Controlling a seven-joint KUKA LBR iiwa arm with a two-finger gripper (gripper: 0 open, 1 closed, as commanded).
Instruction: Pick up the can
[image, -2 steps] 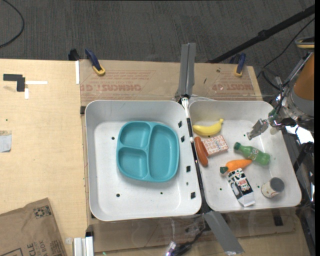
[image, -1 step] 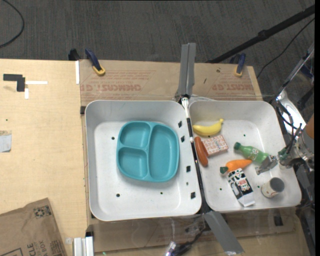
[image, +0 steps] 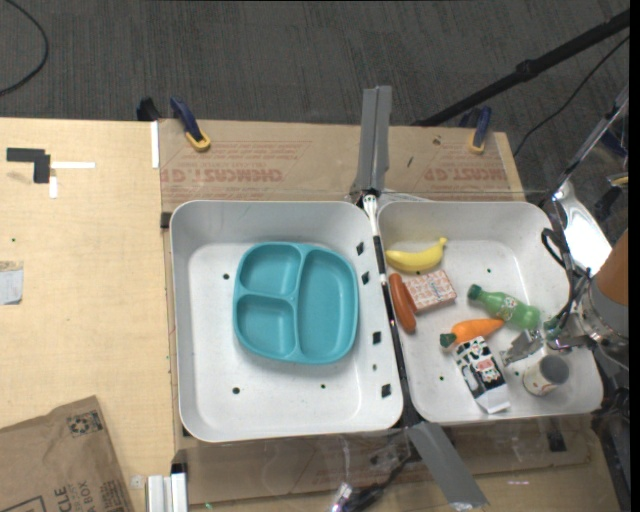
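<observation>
The can is a small grey cylinder standing in the right bin, close to its front right corner. My gripper reaches in from the right edge and hangs just above and slightly behind the can, very close to it. Nothing shows held in the gripper. The arm's wrist with cables sits over the bin's right wall.
The right bin also holds a banana, a hot dog, a pink box, a green bottle, a carrot and a white carton just left of the can. A teal divided plate lies in the left bin.
</observation>
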